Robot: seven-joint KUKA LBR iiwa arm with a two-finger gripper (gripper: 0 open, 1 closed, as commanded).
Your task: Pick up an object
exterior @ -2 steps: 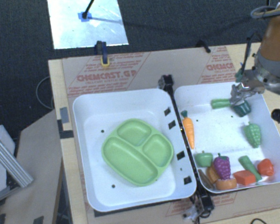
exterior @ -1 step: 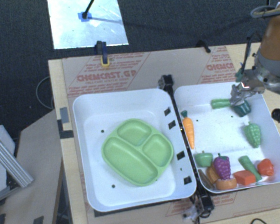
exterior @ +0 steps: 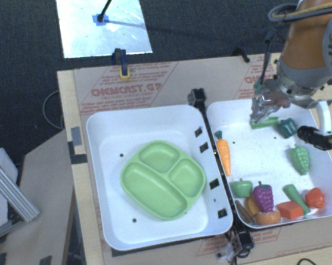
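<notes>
Over the right bin: my gripper (exterior: 263, 110) sits low at the bin's far edge, reached in from the right.
Gripper state: I cannot tell how it stands; it is too small and blurred.
Just under my gripper: a flat green piece (exterior: 265, 122) lies on the bin floor, touching or nearly touching the gripper tip; I cannot tell which.
Beside that: a dark green pepper-like toy (exterior: 286, 127) lies just to its right.
Right bin (exterior: 258, 153): an orange carrot (exterior: 223, 155) lies along the left wall, a light green ridged vegetable (exterior: 300, 160) sits near the right wall.
Near corner of that bin: a green apple-like toy (exterior: 242, 187), purple grapes (exterior: 262, 195), a green pod (exterior: 294, 195), a red block (exterior: 290, 209) and a red tomato (exterior: 315, 198) are bunched close together.
Left bin (exterior: 106, 136): a green divided plate (exterior: 163, 179) rests in its middle.
My arm (exterior: 310, 39): its orange band shows at the upper right, above the wrist.
</notes>
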